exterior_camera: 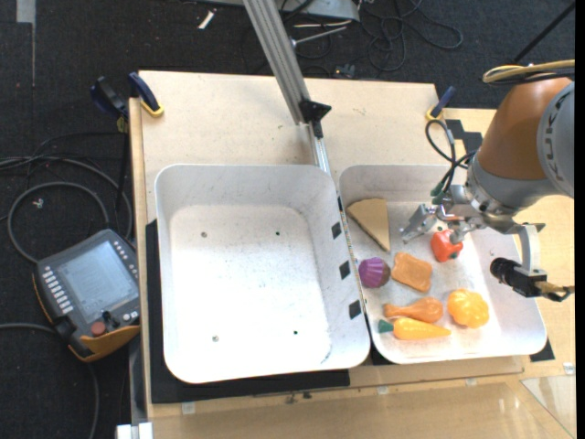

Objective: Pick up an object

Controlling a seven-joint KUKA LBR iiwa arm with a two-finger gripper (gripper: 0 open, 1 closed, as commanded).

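The right bin (526, 332) holds several toy foods. A small red piece (445, 246) lies near its middle, right under my gripper (436, 225), which hangs low over the bin on the grey arm with the orange band. I cannot tell whether the gripper touches the red piece. A tan wedge (370, 219) lies to the left of the gripper. Further toward the front sit a purple piece (373, 272), an orange block (412, 271), a brown drumstick shape (416, 311), an orange carrot (419, 330) and a yellow-orange pepper (467, 308).
The left bin (174, 245) stands beside the right one, the two sharing a raised middle rim. A slanted metal pole (279, 48) rises from the bench's back. A black fitting (514, 277) on the arm overhangs the right bin's right side. A teach pendant (87, 286) lies on the floor at the left.
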